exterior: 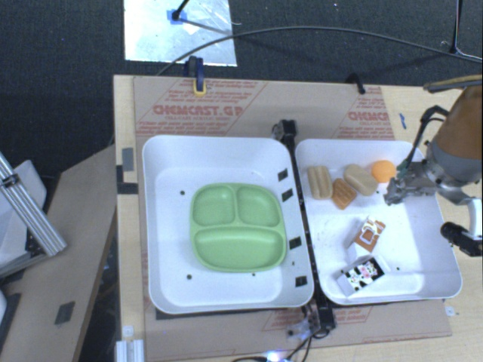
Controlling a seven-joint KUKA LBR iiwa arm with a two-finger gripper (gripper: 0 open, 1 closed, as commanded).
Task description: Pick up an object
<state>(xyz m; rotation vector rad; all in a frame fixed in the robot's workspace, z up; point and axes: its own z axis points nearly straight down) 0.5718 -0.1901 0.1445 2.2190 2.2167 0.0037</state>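
Pincer (395,192) hovers low over right bin (423,281), jaw state cannot tell; orange ball (383,170) just up-left of it, nearly touching; tan bun (361,179) further left; centre over ball, descend straight, avoid nudging it into bun.
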